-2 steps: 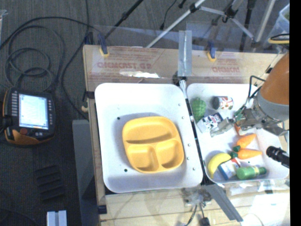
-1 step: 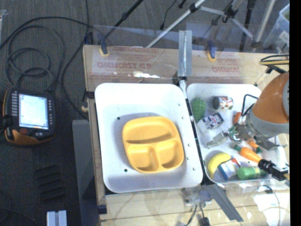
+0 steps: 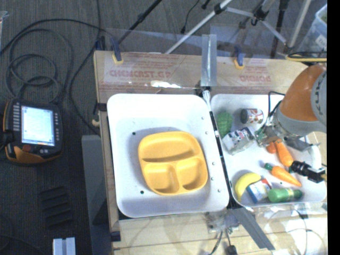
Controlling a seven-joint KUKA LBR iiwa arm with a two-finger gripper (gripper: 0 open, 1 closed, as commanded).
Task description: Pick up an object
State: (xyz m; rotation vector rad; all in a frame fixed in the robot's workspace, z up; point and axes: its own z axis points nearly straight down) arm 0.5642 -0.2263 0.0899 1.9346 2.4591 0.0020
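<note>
1. Nearest the camera, along the front wall of the right shallow white bin (image 3: 319, 200), lie one green plastic bottle (image 3: 285, 195), one small blue-and-white carton (image 3: 256, 192) and one yellow toy banana (image 3: 244, 183), all close together.
2. Just behind them are two orange toy carrots: the front carrot (image 3: 284, 175) lies alone, and the rear carrot (image 3: 283, 153) sits just beside the gripper (image 3: 267, 135).
3. The rear carrot looks like the likely target. Whether the gripper is released or clenched cannot be told, and nothing is visibly held.
4. To grasp it well, I would centre over the carrot's middle and close across its narrow width. I would keep off the crumpled silvery packet (image 3: 237, 139) to the left.
5. Farther back stand one small printed tin can (image 3: 252, 115) and one green leafy toy vegetable (image 3: 224, 122).
6. The left shallow white bin (image 3: 122, 121) holds one yellow three-compartment plastic plate (image 3: 172, 161), well apart from the gripper.
7. That makes two bins and one grey arm (image 3: 308, 102).
</note>
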